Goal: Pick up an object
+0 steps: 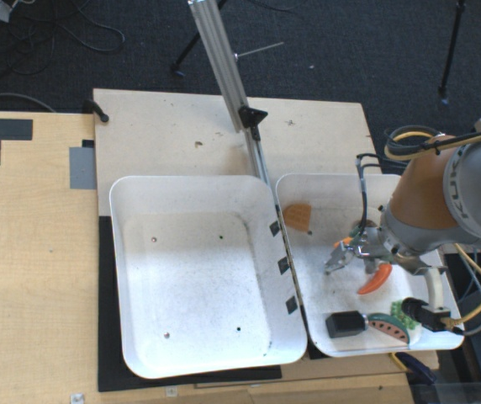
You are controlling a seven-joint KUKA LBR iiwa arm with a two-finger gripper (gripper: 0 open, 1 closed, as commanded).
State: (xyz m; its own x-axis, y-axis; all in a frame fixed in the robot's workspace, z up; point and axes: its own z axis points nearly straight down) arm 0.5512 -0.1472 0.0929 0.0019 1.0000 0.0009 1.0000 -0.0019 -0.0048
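My gripper (342, 257) hangs low inside the right bin (329, 194), near its middle, at the end of the grey arm with the orange band (425, 196). A small orange piece (341, 244) lies right beside its tip, and I cannot tell whether the two touch. Just right of the gripper lies a red-orange chilli-shaped object (375, 279). A brown square piece (298, 217) rests at the bin's back left. Along the front edge sit a black block (345, 324), a watermelon-slice toy (390, 328) and a green item (408, 312).
The left bin (140, 225) sits beside the right one, with a divider carrying black clips (283, 264) between them. A slanted aluminium bar (224, 66) rises behind the bins. Cables (365, 183) trail along the arm.
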